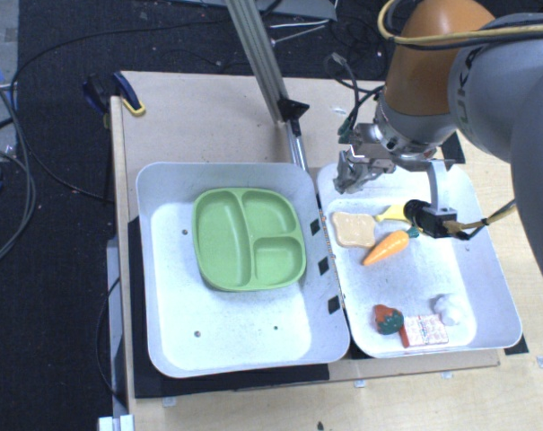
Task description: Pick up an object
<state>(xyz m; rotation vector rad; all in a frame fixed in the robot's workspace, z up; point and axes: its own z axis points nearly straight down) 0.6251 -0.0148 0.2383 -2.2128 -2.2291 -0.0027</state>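
Camera view | your gripper (pixel 350 180) hovers above toast (pixel 353 230), jaw state unclear, perhaps nothing held | carrot (pixel 385 246), banana (pixel 392 214) crowd beside it

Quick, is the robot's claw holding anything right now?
Gripper: cannot be told; it hangs above the back of the right bin, near the toast, with nothing visibly in it.

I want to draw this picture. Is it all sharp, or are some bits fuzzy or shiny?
In the camera view, the green plate and carrot look fairly sharp; the gripper is a bit fuzzy; the small white thing in the right bin is washed out; the arm's orange band has a soft shine.
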